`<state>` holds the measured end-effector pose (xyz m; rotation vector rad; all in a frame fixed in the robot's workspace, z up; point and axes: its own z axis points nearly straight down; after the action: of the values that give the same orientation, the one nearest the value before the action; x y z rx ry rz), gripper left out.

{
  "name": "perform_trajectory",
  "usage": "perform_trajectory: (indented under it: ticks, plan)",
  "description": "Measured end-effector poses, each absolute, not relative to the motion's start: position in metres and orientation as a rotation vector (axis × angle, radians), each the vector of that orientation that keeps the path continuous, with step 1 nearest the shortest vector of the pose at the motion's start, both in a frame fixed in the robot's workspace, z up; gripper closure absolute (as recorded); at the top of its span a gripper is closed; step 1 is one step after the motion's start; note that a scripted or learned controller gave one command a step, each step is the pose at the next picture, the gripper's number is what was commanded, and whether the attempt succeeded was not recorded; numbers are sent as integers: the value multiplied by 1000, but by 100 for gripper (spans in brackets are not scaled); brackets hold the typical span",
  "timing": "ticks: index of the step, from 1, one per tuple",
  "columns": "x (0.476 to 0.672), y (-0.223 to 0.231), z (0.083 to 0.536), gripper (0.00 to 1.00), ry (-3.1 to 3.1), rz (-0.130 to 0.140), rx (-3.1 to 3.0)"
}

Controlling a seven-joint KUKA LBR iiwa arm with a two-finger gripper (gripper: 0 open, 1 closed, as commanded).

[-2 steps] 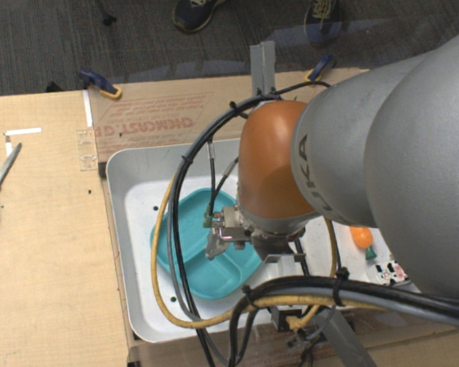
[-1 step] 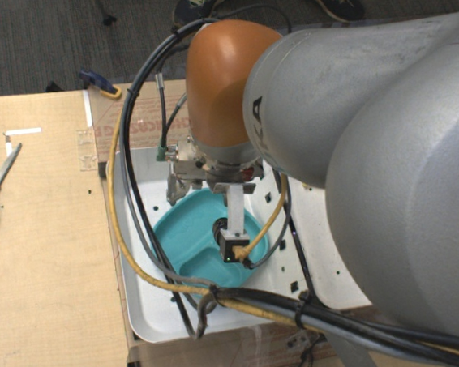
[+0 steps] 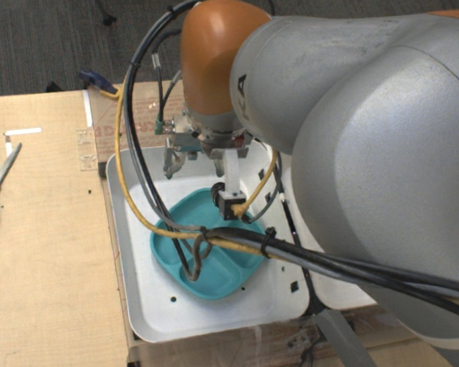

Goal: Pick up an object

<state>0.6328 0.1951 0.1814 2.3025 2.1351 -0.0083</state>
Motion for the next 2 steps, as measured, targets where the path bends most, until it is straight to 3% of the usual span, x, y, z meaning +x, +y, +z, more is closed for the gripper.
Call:
perform_trajectory:
  ticks: [1, 2]
  plan:
    - [648, 227, 94, 0, 2122, -4, 2313]
    - [660, 191, 146, 0, 2351, -2, 2079]
